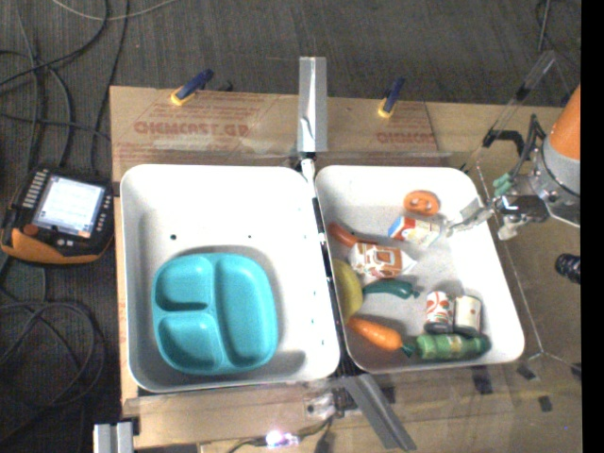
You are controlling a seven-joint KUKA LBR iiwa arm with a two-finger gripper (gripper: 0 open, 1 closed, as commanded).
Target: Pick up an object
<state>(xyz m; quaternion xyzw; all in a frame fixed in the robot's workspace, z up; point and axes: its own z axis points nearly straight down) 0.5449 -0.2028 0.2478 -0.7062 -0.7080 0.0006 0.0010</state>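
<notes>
Nearest the camera, along the right bin's (pixel 514 333) near wall, lie one carrot (pixel 375 332), one green bottle (pixel 451 345) on its side and two small cans (pixel 452 312) standing close together. Just beyond them sit one yellow banana (pixel 348 288) against the divider, one teal-handled tool (pixel 393 290) and one white carton (pixel 377 260) with red print. Farther back are one orange round lid-like piece (pixel 422 201) and a small white-and-blue packet (pixel 412 226); what these two are is hard to make out.

One turquoise tray (pixel 216 310) with three compartments fills the near part of the left bin (pixel 142 196).

At the right bin's far right edge the jaws (pixel 468 217) reach in; the arm (pixel 557 173) behind is cut off by the frame. How far they are open I cannot tell, and nothing shows between them.

On the surface (pixel 236 130) beyond the bins, two clamps (pixel 192 86) hold it down. One pendant (pixel 64 213) lies on the floor, left.
</notes>
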